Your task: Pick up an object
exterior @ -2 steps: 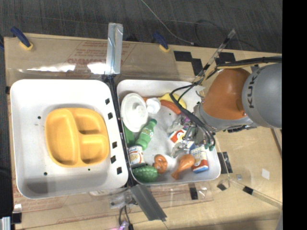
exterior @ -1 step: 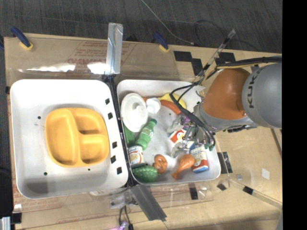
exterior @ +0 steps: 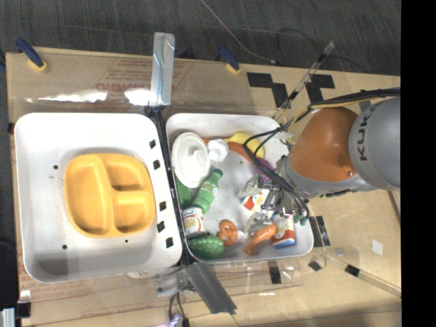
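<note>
Down at the near edge, the tabletop (exterior: pixel 381 298) shows bare brown board with black tape marks. Just above it comes the near wall of the right bin (exterior: pixel 300 254), and that is where the clutter sits. A dark green vegetable-shaped toy (exterior: pixel 206 246) lies in the near-left corner, a small can with a printed label (exterior: pixel 193 220) just behind it, and an orange-brown rounded toy (exterior: pixel 228 231) just to their right. An orange carrot-like toy (exterior: pixel 260 236) lies tilted along the near wall, with a small red, white and blue carton (exterior: pixel 285 238) touching its right end.

Right over that patch — the gripper (exterior: pixel 267 208), low in the right bin among small mixed items, hanging off the grey arm (exterior: pixel 378 142) with its orange band (exterior: pixel 328 145). Whether it is open, closed or has anything, I cannot tell; cables and clutter hide it.

Moving back, a green bottle (exterior: pixel 206 191) lies slanted with its white cap toward the bin's far side. Behind it a white bowl-like dish (exterior: pixel 189 156) sits at the far-left of the right bin, a small white cup shape (exterior: pixel 217 149) just beside it, and a yellow banana-like toy (exterior: pixel 242 142) near the far wall.

Over in the left bin (exterior: pixel 27 148) — one thing only, a yellow divided tray (exterior: pixel 109 194) lying flat near the middle.

Farthest out, cardboard flaps and blue clamps (exterior: pixel 31 54) run along the back, then a strip of silver tape (exterior: pixel 162 67) standing between the bins.
</note>
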Tool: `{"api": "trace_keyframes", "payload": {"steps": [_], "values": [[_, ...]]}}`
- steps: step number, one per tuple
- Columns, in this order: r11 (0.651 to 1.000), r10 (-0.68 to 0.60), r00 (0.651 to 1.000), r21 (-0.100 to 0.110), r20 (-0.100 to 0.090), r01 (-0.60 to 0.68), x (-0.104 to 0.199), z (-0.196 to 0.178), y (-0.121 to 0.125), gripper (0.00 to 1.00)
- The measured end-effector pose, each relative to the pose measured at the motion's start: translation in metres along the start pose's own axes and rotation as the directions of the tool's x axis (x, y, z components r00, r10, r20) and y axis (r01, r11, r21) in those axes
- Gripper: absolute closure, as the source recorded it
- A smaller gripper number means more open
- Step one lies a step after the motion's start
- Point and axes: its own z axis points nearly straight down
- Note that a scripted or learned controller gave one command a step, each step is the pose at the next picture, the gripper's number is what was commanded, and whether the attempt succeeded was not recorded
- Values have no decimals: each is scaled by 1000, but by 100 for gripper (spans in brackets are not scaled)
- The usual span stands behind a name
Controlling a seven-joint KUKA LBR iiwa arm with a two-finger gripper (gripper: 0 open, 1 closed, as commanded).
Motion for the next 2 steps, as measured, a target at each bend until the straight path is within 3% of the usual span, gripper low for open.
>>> {"api": "trace_keyframes", "payload": {"steps": [1,2], "values": [[999,-40,999,0,-3,40,38,1,37,0],[999,-47,999,0,-1,47,36,-8,38,100]]}}
